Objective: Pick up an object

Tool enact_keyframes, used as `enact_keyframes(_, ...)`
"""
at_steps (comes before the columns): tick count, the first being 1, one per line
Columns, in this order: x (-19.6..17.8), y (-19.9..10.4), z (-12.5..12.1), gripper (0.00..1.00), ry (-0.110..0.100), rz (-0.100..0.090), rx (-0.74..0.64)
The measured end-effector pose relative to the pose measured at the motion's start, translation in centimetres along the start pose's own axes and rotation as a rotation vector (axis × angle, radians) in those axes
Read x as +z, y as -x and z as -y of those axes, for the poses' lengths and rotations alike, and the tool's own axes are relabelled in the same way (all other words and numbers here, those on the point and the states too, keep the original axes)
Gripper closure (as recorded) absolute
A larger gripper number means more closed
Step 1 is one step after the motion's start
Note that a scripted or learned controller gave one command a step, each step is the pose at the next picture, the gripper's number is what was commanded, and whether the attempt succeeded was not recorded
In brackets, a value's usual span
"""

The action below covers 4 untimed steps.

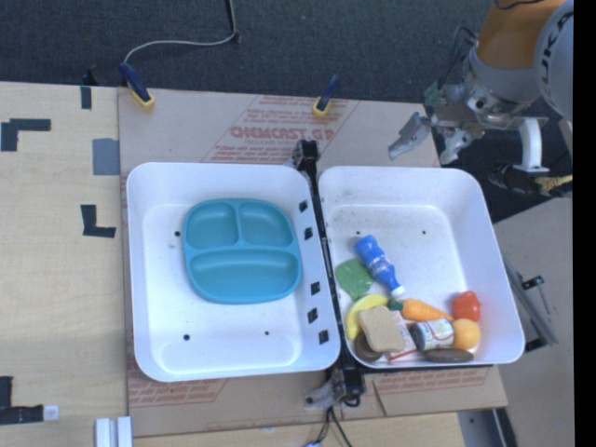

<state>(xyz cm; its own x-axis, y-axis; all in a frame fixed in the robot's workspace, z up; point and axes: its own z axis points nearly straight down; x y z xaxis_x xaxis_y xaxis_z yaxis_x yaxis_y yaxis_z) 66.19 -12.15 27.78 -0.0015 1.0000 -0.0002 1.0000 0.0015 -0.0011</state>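
Observation:
My gripper (pixel 421 154) hangs above the far edge of the right bin (pixel 438 182), over the cardboard just behind its rim. Its two fingers are spread open with nothing between them. Toy food lies heaped in the bin's near right corner, well in front of the gripper: a blue bottle (pixel 377 261), a green piece (pixel 352 277), a yellow banana (pixel 359 310), a slice of bread (pixel 382 330), an orange carrot (pixel 425 310), a red pepper (pixel 466 304), an orange fruit (pixel 467 335) and a small can (pixel 432 333).
The left bin (pixel 154 277) holds a blue divided plate (pixel 242 250). A black divider with clips (pixel 315 250) runs between the bins. The far half of the right bin's floor is bare. Two yellow-and-blue clamps (pixel 138 84) hold the cardboard at the back.

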Motion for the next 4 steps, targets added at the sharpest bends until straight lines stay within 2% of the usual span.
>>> enact_keyframes(1,5.9,-4.8,4.4,0.00,-0.003,-0.001,0.000)
enact_keyframes(2,14.2,-2.8,5.3,0.00,-0.004,0.000,0.001)
enact_keyframes(3,19.2,-2.8,9.8,0.00,0.003,0.000,0.001)
enact_keyframes(4,18.1,-2.8,9.7,1.00,0.007,0.000,0.001)
